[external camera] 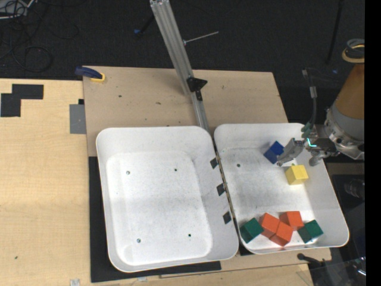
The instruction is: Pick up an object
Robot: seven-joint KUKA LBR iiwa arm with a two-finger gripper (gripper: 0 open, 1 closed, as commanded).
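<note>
target candidates: blue block and yellow block, both in the upper part of the right bin, near each other but apart; task names no specific object, so either could be the pick
my gripper: low over the right bin, between the blue block and the yellow block, just beside both; blue sits to its left, yellow just below it
grip state: cannot tell whether I am open or closed at this angle; no block visibly between my fingers, so I claim no hold
progress: judged early; I am in the bin near two blocks, nothing lifted, every block looks to be resting on the bin floor
left to do: settle on one block, close on it, raise it clear of the bin
right bin contents: blue and yellow up top; cluster at the bottom edge of green block, orange blocks and a second green block; cluster blocks are touching or nearly so, orange count looks like three, not sure
left bin: white, shallow, touching the right bin along the middle edge, black clips at the seam
my arm: enters from the right, orange band showing above the wrist
risk guess: blue and yellow are isolated, easier than the packed cluster; I could nudge one instead of grabbing it
</note>
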